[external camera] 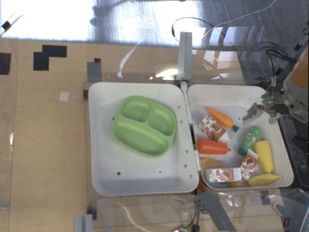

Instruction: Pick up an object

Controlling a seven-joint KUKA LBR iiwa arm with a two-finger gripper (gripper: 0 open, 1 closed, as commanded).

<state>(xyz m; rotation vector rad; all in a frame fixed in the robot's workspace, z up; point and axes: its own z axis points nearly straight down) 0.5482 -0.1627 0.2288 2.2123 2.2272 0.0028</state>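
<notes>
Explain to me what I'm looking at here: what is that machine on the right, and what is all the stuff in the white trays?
One camera fixed above a bench looks down at a slant. Two shallow white bins sit side by side. The left bin holds a green divided plate. The right bin holds toy food: a carrot, an orange-red bottle, a green bottle, a yellow bottle, a banana and small printed cartons, one of them beside the carrot.

The machine coming in from the right is a robot arm. Its tool, a two-finger grasper, sits over the right bin's far right corner, above the green bottle. Its job is to pick up an object. I see nothing between its fingers, and the picture is too unclear to say how they stand.
</notes>
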